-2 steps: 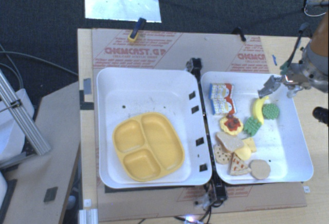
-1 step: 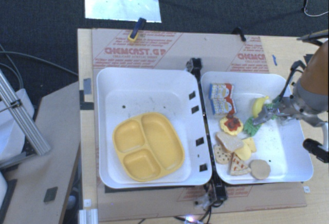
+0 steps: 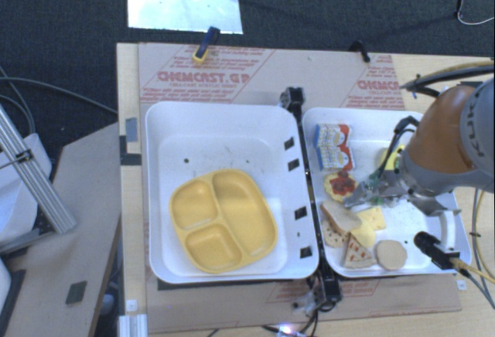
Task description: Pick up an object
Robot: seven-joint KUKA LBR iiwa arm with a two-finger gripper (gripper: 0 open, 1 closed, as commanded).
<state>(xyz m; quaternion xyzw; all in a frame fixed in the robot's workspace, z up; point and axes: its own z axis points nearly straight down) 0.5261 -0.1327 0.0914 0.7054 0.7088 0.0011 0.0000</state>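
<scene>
End effector [image 3: 370,192] among toy food [image 3: 363,231]

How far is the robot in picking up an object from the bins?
Done: the arm has reached into the right bin, and the tool is low among the food toys beside the red piece. In hand: nothing visibly gripped. Left: grasp and lift one; the yellow tray lies untouched.

A single fixed camera looks down at a slant from above the bench [image 3: 255,69], far enough to take in both white bins [image 3: 224,127] at mid-frame, dark floor along the top, and the arm [image 3: 456,134] at right.
</scene>
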